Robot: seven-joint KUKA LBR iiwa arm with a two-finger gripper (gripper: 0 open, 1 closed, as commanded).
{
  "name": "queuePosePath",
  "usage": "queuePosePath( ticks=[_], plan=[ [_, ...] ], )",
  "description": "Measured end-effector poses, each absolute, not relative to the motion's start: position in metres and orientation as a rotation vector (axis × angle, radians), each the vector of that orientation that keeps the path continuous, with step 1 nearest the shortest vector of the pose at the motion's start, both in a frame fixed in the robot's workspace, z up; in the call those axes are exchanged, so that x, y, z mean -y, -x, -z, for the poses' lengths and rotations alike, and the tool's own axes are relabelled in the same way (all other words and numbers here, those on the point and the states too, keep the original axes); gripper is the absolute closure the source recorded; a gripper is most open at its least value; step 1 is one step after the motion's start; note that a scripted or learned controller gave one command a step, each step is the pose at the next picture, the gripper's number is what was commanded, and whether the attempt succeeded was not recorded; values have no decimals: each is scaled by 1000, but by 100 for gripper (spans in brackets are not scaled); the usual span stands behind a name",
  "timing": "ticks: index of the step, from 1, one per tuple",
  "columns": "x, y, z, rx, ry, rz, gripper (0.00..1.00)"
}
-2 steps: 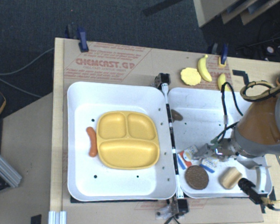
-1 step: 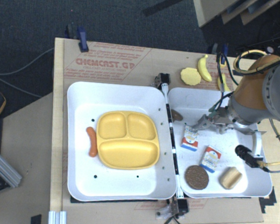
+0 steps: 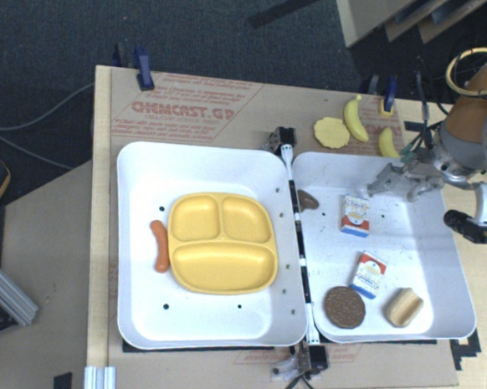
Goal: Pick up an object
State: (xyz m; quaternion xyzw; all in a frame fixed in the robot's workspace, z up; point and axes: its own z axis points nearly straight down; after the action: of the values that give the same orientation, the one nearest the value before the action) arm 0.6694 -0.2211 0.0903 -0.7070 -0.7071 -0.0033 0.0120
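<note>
My gripper [image 3: 402, 188] hangs over the far edge of the right bin [image 3: 463, 282], open, with nothing between its fingers. The nearest object is a small white carton with a red and blue end [image 3: 355, 215], just left of and below the gripper. Nearer the front lie a second small carton [image 3: 369, 275], a round brown cookie [image 3: 344, 307] and a tan bread roll [image 3: 403, 307]. A small brown piece [image 3: 307, 200] rests by that bin's left wall.
The left bin [image 3: 144, 173] holds a yellow divided plate [image 3: 222, 242] with an orange sausage [image 3: 160, 246] beside it. Beyond the right bin, on the bench, lie a banana [image 3: 356, 119], a yellow disc [image 3: 332, 133] and another yellow piece [image 3: 388, 142].
</note>
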Motion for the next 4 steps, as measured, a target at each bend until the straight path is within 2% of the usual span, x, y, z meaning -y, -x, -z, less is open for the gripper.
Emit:
queuePosePath(
  ticks=[1, 2, 4],
  plan=[
    [152, -615, -87, 2225, 2218, 3, 0],
    [89, -669, -85, 2232, 2215, 8, 0],
    [95, -667, -85, 2223, 2222, -1, 0]
  ],
)
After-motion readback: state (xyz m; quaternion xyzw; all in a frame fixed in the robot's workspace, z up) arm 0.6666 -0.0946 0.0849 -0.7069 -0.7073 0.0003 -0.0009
